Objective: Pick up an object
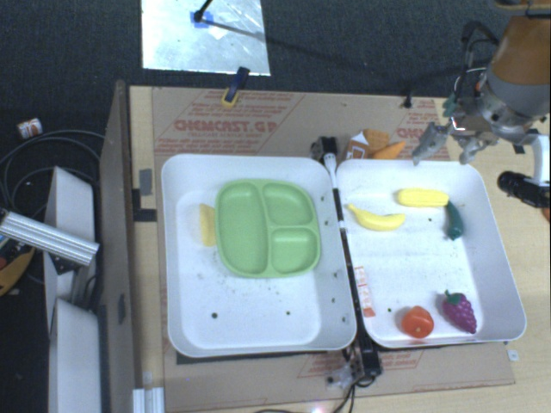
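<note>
My gripper hangs open over the far edge of the right bin, its two grey fingers spread apart with nothing between them. Below it in that bin lie a yellow corn-like piece, a yellow banana and a dark green pepper-like piece. Near the bin's front edge sit a red tomato and a purple bunch of grapes. An orange carrot-like piece lies just outside the bin's far rim, left of the gripper.
The left bin holds a green divided plate and a pale yellow piece at its left. A black divider clip sits between the bins. Cardboard lies under both bins.
</note>
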You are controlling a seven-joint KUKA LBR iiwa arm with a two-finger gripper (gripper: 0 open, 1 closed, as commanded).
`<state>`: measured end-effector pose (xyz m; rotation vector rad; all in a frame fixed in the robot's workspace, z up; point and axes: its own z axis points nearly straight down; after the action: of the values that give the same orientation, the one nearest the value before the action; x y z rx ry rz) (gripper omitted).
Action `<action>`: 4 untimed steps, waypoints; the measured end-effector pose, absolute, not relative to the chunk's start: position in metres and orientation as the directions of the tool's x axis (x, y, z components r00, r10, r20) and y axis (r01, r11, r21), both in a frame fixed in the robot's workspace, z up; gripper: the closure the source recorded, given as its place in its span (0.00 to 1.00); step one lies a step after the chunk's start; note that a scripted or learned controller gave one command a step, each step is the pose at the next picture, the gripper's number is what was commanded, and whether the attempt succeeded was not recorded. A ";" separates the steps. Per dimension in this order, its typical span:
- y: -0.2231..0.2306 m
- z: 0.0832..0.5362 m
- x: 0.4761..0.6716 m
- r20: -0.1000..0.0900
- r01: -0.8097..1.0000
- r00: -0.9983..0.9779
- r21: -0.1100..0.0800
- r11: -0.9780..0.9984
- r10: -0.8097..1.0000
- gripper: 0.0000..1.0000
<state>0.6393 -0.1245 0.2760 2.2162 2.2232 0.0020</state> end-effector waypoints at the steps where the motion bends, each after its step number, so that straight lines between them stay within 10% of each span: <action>1: -0.172 0.165 0.635 0.000 1.000 0.002 -0.004 -0.002 1.000 0.00; 3: -0.087 0.109 0.659 0.003 1.000 -0.011 0.003 0.011 1.000 0.00; 4: -0.151 0.093 0.613 -0.001 1.000 0.003 -0.002 -0.003 1.000 0.00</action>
<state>0.6131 -0.1505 0.0928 2.2259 2.2186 -0.0031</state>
